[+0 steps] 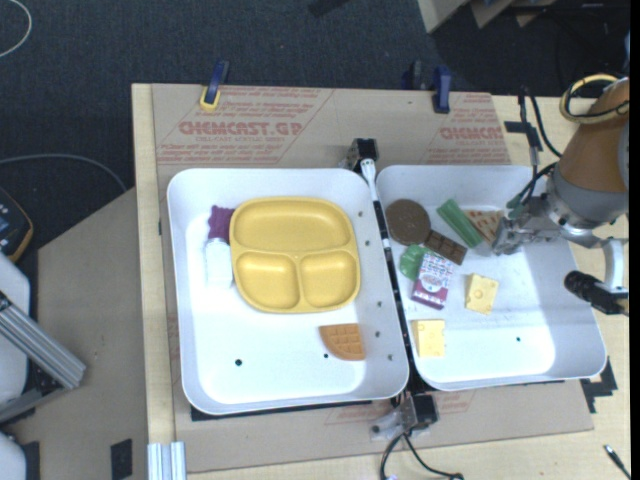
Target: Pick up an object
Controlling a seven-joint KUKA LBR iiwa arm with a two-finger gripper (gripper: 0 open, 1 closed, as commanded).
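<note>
Gripper (508, 236) low in right bin (520, 363), just beside cracker (487, 224) and green block (459, 222); finger state: cannot tell. Items crowded. Advice: centre over one piece, descend straight, avoid nudging neighbours; isolated cheese (481, 294) looks easier.

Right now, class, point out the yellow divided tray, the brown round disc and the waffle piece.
yellow divided tray (294, 252), camera view, its centre ridge.
brown round disc (407, 220), camera view, its top face.
waffle piece (344, 342), camera view, its middle.
</note>
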